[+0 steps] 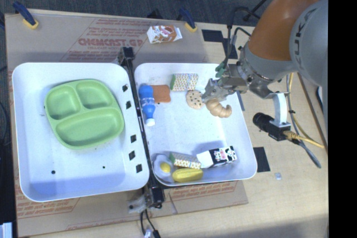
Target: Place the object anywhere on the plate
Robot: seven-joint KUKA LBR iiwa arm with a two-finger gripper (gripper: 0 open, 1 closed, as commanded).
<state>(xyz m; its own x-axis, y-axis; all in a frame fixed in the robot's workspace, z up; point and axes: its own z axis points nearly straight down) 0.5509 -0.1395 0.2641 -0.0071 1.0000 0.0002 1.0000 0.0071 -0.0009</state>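
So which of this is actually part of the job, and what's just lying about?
Job: green plate in the left bin; tool over the right bin; croissant just under it.

Lying about: cookie, blue bottle, banana, cow-print carton, snack packet outside the bins.

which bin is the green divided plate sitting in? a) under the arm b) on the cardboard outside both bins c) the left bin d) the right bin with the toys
c: the green plate lies in the left bin, while the blue bottle, cookie and croissant are in the right bin, where the pincer is.
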